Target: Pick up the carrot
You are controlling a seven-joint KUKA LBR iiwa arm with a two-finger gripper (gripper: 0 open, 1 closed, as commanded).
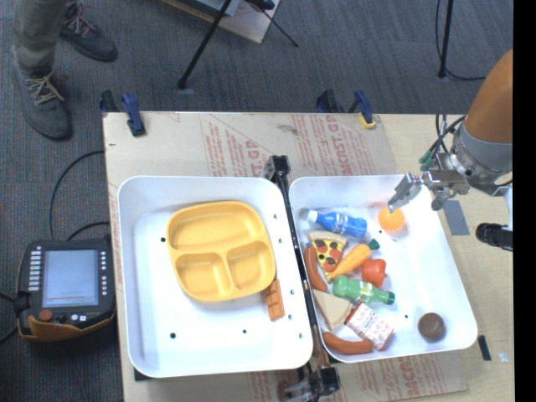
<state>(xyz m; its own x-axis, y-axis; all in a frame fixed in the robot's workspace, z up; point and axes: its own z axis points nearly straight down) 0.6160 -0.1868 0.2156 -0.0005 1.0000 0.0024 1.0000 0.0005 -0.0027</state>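
Over the right bin (pixel 452 262) gripper (pixel 419 189) hangs with fingers apart, nothing held — carrot (pixel 355 259) wedged among pizza slice (pixel 327 248) and tomato (pixel 374 270), so neighbours may get snagged.

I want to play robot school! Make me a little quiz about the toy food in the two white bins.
1. True or false: the carrot lies in the same bin as the yellow tray.
2. Which toy lies closest to the gripper? A) brown ball B) orange ball C) green bottle
3. Fill in: the blue bottle lies just above the ______ slice in the picture.

Key
1. False. The carrot is in the right bin; the tray is in the left bin.
2. B, the orange ball.
3. Pizza.
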